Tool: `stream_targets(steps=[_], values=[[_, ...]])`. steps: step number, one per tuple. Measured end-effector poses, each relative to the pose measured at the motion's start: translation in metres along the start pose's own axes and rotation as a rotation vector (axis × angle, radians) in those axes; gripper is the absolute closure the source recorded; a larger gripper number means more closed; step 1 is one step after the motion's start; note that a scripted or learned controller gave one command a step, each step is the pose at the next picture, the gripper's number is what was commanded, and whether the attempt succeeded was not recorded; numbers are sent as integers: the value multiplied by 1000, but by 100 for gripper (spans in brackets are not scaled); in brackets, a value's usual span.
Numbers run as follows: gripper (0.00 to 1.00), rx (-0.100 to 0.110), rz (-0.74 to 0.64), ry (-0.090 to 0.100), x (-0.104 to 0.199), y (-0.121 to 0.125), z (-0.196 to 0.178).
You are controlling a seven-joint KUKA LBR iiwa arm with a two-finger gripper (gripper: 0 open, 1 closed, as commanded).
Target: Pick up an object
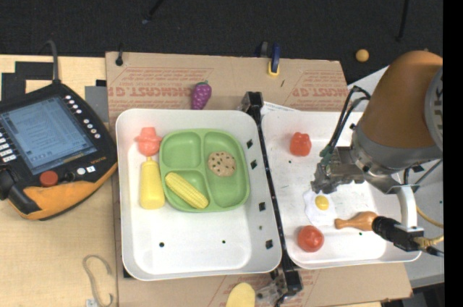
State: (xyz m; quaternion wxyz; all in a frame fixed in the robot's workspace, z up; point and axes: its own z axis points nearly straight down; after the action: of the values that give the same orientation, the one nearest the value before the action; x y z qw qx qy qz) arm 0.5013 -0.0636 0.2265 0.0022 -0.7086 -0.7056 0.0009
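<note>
My gripper [323, 181] hangs low over the right bin [289, 182], just above a fried egg toy [319, 205]. A red pepper [300, 145] lies to its upper left. A red tomato [311, 238] sits near the bin's front, and a chicken drumstick [356, 222] lies to the right of the egg. The arm's orange band [401, 99] covers the bin's right part.
The left bin [188, 244] holds a green divided plate [204, 169] with a cookie [222, 163] and corn [187, 190], a yellow bottle [150, 184] and a pink toy [147, 142]. A teach pendant [47, 146] lies at left. Purple grapes [200, 95] sit behind the bins, a lemon [241, 295] in front.
</note>
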Motion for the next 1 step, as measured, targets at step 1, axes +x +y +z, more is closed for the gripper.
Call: stream_targets(steps=[1], values=[[100, 1, 1, -1, 0, 6, 9]])
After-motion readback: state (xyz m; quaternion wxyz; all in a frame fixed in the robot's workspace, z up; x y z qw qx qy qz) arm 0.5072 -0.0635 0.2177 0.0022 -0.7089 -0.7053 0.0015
